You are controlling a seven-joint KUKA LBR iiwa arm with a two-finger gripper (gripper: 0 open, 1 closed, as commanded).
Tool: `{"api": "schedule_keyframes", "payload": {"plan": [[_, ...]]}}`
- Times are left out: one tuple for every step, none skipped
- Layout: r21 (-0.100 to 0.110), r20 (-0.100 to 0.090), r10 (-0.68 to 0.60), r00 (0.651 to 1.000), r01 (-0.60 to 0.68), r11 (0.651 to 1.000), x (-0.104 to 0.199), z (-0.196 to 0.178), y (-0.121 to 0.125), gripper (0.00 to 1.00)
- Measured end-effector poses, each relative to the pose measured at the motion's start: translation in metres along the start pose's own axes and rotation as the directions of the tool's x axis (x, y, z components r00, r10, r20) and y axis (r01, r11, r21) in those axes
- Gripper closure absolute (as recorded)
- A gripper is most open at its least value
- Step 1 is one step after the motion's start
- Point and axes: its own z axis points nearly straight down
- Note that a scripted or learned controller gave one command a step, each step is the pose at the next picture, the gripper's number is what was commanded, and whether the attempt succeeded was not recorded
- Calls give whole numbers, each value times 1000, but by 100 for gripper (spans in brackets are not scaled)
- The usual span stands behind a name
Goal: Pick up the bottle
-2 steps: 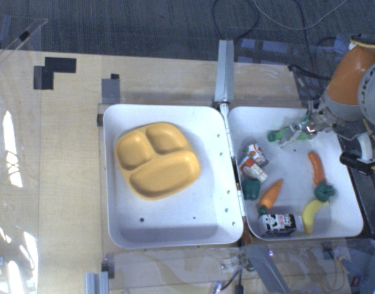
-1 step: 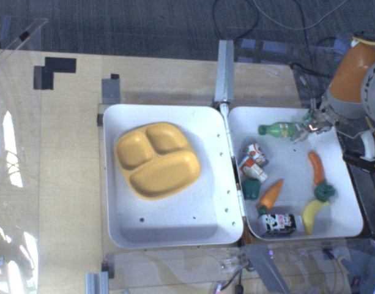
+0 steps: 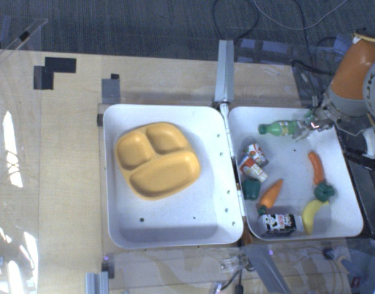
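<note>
1. The right bin point(image 3: 352, 222) holds 7 loose things besides the bottle: a crumpled red and white can point(image 3: 254, 155) near the left wall; a dark green pepper point(image 3: 251, 189) just below it; a carrot point(image 3: 271, 193) lying at a slant beside the pepper; a black and white can point(image 3: 278, 223) on its side by the front wall; a banana point(image 3: 312, 214) to its right; a dark green broccoli piece point(image 3: 324, 192) touching the banana's upper end; an orange sausage-shaped piece point(image 3: 315, 166) above that.
2. The left bin point(image 3: 114, 225) carries a yellow divided tray point(image 3: 156, 160) with 3 compartments, well apart from the bottle.
3. Nothing lies against the bottle point(image 3: 280, 128); the crumpled can is the nearest thing, below and to its left, with bare white floor between them.
4. The bottle sits near the right bin's back wall, in the upper part of the bin; open floor runs from it toward the bin's middle, while the back rim is close behind it.
5. The bottle is green and lies on its side, roughly parallel to the back wall, with a pale label around its body and its narrower end toward the left.
6. The gripper point(image 3: 309, 127) is at the bottle's right end, low in the bin's back right corner, under the arm's orange band point(image 3: 352, 69); whether its jaws are wide or closed on the bottle I cannot tell.
</note>
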Motion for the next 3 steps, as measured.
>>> {"api": "schedule_keyframes", "payload": {"plan": [[-2, 0, -1, 1000, 1, 1000, 0, -1, 1, 0], [6, -4, -139, 990, 139, 990, 27, 18, 18, 0], [6, -4, -140, 990, 140, 990, 27, 19, 18, 0]]}}
